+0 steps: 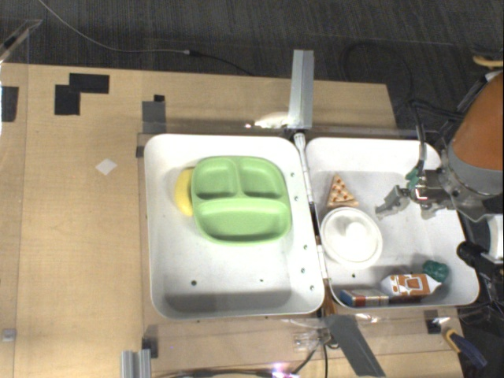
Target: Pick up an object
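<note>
A pale wooden table (71,235) carries two shallow white bins side by side. The left white bin (228,290) holds a green plastic divided tray (239,198), lying flat, with a yellow curved object (183,193) (perhaps a toy banana) tucked against its left edge. The right white bin (441,235) holds the smaller things: a round white bowl (352,235) near the bin's left wall, a small bottle with an orange-brown label and a green cap (413,283) lying on its side along the front edge, a thin red and blue pen-like stick (364,298) just beside the bottle, and a small triangular orange wedge (339,190) just behind the bowl.

The grey arm with its orange band (478,140) reaches in from the right, and its claw (403,197) hangs over the right bin, right of the bowl and apart from every object. Whether the claw is wide or narrow cannot be told; nothing is seen held in it.

To do this step well, the claw likely should pick one target, such as the bowl's near rim, centre over it and descend straight, keeping clear of the bin wall.
</note>
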You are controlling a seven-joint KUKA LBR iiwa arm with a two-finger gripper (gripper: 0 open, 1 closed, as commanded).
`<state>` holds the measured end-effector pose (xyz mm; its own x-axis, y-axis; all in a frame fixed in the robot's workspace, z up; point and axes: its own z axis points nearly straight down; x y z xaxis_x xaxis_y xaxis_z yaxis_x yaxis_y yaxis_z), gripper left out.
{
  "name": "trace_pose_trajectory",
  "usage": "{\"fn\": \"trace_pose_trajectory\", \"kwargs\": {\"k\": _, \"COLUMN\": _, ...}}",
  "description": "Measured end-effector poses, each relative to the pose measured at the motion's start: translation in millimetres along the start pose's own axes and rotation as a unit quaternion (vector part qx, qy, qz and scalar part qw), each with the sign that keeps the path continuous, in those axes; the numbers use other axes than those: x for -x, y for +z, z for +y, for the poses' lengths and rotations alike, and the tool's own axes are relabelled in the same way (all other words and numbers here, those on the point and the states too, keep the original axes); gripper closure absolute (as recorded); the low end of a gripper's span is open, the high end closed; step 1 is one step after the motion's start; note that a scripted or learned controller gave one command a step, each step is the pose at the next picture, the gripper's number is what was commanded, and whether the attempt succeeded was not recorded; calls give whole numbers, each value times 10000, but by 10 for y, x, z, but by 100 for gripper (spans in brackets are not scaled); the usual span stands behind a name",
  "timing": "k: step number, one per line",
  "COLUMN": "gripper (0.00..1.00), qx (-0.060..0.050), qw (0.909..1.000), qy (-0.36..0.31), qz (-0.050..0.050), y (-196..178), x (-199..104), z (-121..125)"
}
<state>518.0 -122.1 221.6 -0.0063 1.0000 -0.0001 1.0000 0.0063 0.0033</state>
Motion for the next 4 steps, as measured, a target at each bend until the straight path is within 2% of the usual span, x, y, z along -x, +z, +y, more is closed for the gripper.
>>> {"fn": "trace_pose_trajectory", "kwargs": {"k": 1, "gripper": 0, "qx": -4, "qw": 9962, "qy": -866, "qz": 1, "y": 1065, "x": -338, "z": 567}}
{"fn": "trace_pose_trajectory", "kwargs": {"k": 2, "gripper": 0, "qx": 16, "qw": 9996, "qy": -295, "qz": -4, "y": 1353, "x": -153, "z": 1332}}
{"fn": "trace_pose_trajectory", "kwargs": {"k": 3, "gripper": 0, "qx": 21, "qw": 9998, "qy": -186, "qz": -6, "y": 987, "x": 59, "z": 1525}}
{"fn": "trace_pose_trajectory", "kwargs": {"k": 4, "gripper": 0, "qx": 19, "qw": 9998, "qy": -188, "qz": -7, "y": 988, "x": 58, "z": 1524}}
